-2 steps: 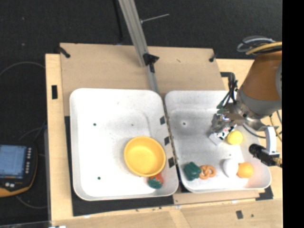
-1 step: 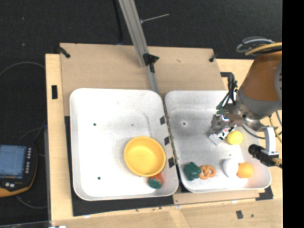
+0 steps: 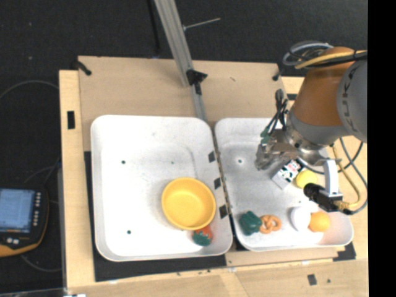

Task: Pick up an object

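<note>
The nearest candidate for picking is a small white card-like object (image 3: pixel 286 174) with dark marks, lying in the right bin (image 3: pixel 238 141) just under the gripper (image 3: pixel 267 156). I judge it is light and thin, maybe stiff paper or plastic, so it can slide on the smooth bin floor; it is better to take it by 2 opposite edges than from the flat face. Touching it on the right is a yellow round object (image 3: pixel 304 178), which looks smooth and a little slippery. The gripper hangs low over the middle of this bin, and I see nothing between its parts; how wide it stands I cannot tell from here, because the wrist covers it. Along the front wall of the same bin lie a green object (image 3: pixel 249 222), an orange pretzel-shaped piece (image 3: pixel 270 223), a white ball (image 3: pixel 299 218) and an orange ball (image 3: pixel 319 221), close to each other in 1 row. In the left bin (image 3: pixel 124 141) stands a yellow bowl (image 3: pixel 188 203), with a small red and green thing (image 3: pixel 202 235) just beside its front rim.
</note>
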`<state>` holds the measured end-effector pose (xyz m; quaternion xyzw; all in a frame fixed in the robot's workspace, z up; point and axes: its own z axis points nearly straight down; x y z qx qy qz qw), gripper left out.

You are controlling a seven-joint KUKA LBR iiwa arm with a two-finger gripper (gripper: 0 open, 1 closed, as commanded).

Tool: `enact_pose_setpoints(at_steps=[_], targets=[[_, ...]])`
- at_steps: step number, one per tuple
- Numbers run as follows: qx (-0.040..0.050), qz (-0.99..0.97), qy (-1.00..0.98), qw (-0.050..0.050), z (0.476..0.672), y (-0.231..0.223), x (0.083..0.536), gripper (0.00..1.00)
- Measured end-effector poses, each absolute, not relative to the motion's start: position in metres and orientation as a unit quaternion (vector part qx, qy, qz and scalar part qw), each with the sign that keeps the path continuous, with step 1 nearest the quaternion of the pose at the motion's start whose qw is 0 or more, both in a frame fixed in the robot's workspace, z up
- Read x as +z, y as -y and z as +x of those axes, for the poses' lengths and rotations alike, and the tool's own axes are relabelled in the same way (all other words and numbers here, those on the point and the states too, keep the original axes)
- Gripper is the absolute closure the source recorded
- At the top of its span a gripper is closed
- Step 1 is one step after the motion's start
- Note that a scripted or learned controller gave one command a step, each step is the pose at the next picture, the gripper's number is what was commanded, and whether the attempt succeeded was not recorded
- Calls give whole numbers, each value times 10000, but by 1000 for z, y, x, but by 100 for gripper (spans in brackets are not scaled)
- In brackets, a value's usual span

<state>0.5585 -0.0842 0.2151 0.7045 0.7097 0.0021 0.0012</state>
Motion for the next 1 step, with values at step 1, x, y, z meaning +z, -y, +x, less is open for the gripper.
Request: enact_pose_setpoints(at_steps=[1], targets=[[9,7044,-7098,-4,553,29,210,100]])
